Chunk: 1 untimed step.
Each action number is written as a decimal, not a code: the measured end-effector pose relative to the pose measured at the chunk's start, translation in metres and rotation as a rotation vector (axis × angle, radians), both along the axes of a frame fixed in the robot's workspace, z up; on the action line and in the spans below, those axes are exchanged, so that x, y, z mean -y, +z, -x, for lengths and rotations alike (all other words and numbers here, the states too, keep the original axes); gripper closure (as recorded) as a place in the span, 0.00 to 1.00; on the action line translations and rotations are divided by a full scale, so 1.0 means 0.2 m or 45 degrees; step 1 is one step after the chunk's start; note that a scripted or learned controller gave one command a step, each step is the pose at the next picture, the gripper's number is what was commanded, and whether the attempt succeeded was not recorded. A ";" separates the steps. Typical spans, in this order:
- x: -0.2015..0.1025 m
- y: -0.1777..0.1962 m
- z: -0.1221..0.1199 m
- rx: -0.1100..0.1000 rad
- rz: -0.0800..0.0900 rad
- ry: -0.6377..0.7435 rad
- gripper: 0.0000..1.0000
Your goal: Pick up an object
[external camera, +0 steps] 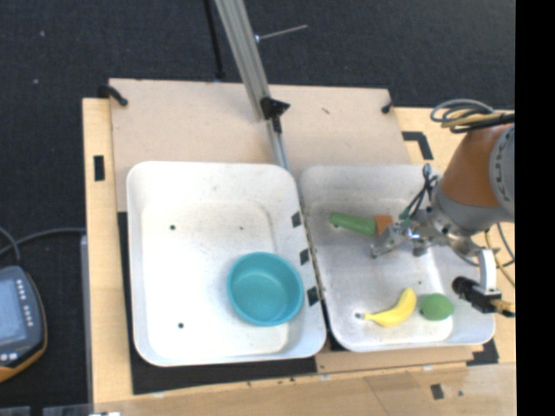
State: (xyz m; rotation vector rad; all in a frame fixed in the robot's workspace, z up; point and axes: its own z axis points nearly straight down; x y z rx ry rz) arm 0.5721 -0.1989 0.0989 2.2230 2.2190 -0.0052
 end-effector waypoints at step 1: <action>0.00 0.07 -0.01 0.010 0.000 -0.006 1.00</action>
